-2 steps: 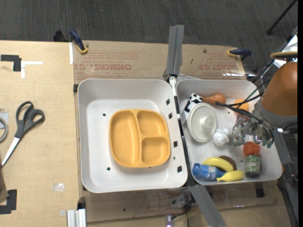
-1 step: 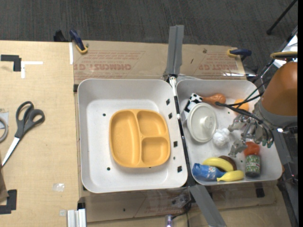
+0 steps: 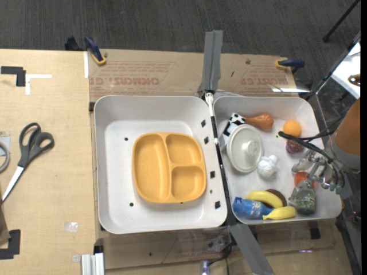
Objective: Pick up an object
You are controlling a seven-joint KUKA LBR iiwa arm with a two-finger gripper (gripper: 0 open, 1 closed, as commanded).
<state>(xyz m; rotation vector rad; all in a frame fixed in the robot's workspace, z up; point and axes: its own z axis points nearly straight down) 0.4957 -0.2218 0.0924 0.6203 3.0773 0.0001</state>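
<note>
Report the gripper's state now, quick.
Gripper: low over the right bin, near its right wall; open or shut cannot be told.

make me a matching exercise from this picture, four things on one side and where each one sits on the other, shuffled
Things:
1. divided yellow plate
2. scissors
3. orange ball
4. bananas

Places:
A. on the wooden bench, left of both bins
B. near the front edge of the right bin
C. in the middle of the left bin
D. toward the back of the right bin, near its right wall

Pairs: 1-C, 2-A, 3-D, 4-B
</note>
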